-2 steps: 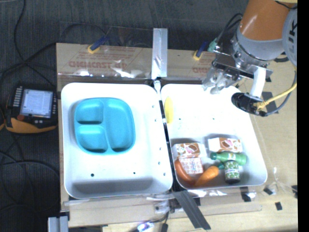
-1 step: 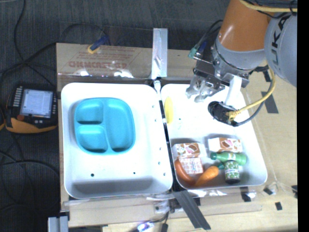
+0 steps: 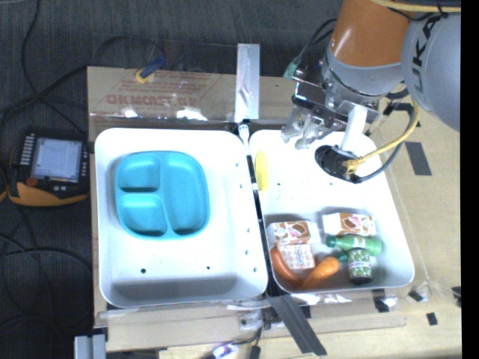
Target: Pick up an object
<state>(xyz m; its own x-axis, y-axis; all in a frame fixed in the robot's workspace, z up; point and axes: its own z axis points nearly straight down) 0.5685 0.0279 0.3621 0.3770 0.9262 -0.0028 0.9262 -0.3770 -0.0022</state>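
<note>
2 bins (image 3: pixel 224 286); gripper (image 3: pixel 303 134) over rt bin.

From my remote seat, the arm (image 3: pixel 397 28) ran off the top and right edges, so I saw just its orange band and grey wrist. The gripper (image 3: pixel 303 134) hung over the right bin's (image 3: pixel 389 200) far rim, but its fingers were a small blurred cluster, and I could not tell how they stood. The labels on the two small cartons (image 3: pixel 292 234) (image 3: pixel 348 223) were too small to read. The sausage (image 3: pixel 283 268) lay partly under one carton. The green bottle's (image 3: pixel 358 254) print was unreadable too. The handheld pendant's (image 3: pixel 51 161) screen at the left was only a pale blur. The tape lettering behind the bins was illegible.
</note>
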